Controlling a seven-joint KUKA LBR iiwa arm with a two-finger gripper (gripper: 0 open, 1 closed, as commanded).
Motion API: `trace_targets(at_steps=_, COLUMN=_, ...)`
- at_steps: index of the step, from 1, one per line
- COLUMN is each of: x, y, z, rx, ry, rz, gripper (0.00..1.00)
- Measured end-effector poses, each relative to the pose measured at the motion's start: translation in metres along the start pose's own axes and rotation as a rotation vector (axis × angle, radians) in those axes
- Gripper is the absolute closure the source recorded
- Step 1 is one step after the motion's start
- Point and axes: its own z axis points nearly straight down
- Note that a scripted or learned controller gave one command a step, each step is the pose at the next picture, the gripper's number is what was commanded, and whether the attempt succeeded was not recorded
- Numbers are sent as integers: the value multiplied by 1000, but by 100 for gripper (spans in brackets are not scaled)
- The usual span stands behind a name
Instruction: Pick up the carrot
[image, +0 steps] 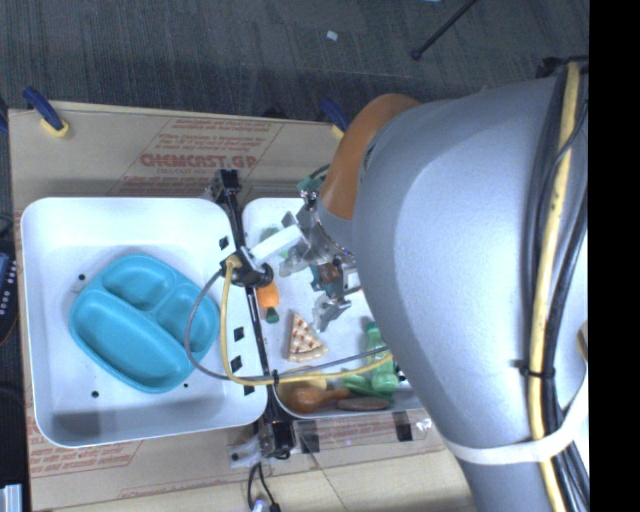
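Note:
The carrot is a small orange piece lying at the left side of the right bin, close to the divider between the bins. My gripper hangs over the middle of the right bin, a little to the right of the carrot and apart from it. Nothing of the carrot sits in the gripper. The grey arm with its orange band covers most of the right bin.
A toy pizza slice lies just below the gripper. Green toys and a brown one sit at the bin's near edge. A yellow cable loops along the divider. A blue divided plate rests in the left bin.

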Motion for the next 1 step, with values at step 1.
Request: trace_targets(at_steps=1, x=0, y=0, z=0, rx=0, ry=0, rz=0, gripper=0)
